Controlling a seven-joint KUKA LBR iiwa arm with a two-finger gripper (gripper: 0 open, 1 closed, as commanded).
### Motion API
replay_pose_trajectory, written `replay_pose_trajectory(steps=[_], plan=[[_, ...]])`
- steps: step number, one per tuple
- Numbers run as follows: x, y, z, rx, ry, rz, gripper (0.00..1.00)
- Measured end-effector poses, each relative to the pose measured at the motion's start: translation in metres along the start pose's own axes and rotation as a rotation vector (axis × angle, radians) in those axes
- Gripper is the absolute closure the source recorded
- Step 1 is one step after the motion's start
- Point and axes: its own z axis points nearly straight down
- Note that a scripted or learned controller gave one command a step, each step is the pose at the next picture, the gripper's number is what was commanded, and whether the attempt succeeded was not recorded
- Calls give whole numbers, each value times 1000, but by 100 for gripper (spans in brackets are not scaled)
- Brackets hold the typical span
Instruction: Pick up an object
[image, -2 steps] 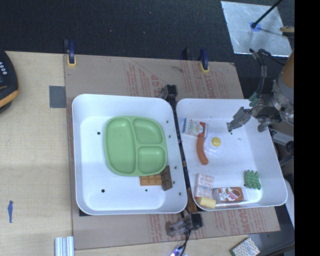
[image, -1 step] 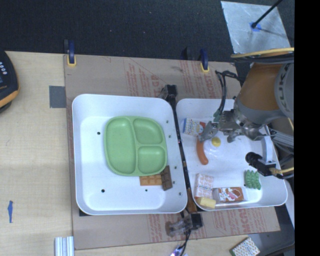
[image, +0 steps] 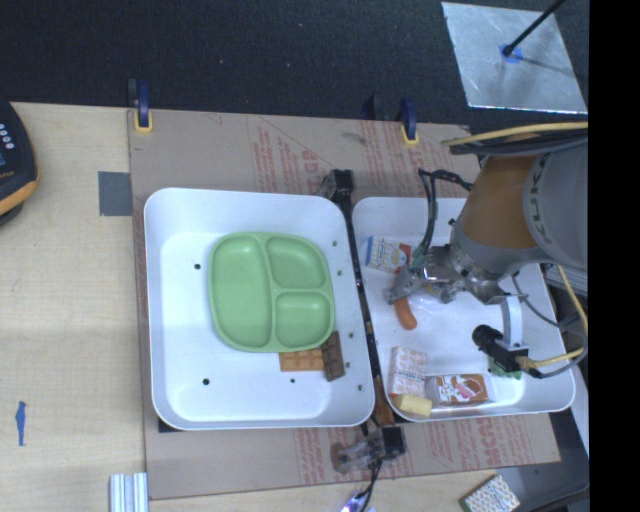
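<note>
Glossy flat packet (image: 458, 389) lies below the pincer (image: 408, 285) (grip state unclear) over an orange cylinder (image: 405, 316).

2 white bins: left bin (image: 170, 300) and right bin (image: 545, 400). Left bin holds 1 green divided plate (image: 270, 290) w/ 3 compartments, 1 orange block (image: 301, 362) and 1 brown block (image: 332, 355). Right bin holds 1 small blue-white carton (image: 384, 252), 1 orange sausage-like piece (image: 405, 315), 1 pale packet (image: 406, 372), 1 brown-white packet (image: 458, 389), 1 yellowish piece (image: 416, 405). 2 blue clamps (image: 142, 105) at bench's far edge. 1 arm (image: 520, 210).
</note>
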Motion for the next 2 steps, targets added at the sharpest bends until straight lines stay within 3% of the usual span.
replay_pose_trajectory(steps=[1,2], plan=[[-2,1,-15,-4,-2,-2,100],[61,39,-107,-17,1,-5,100]])
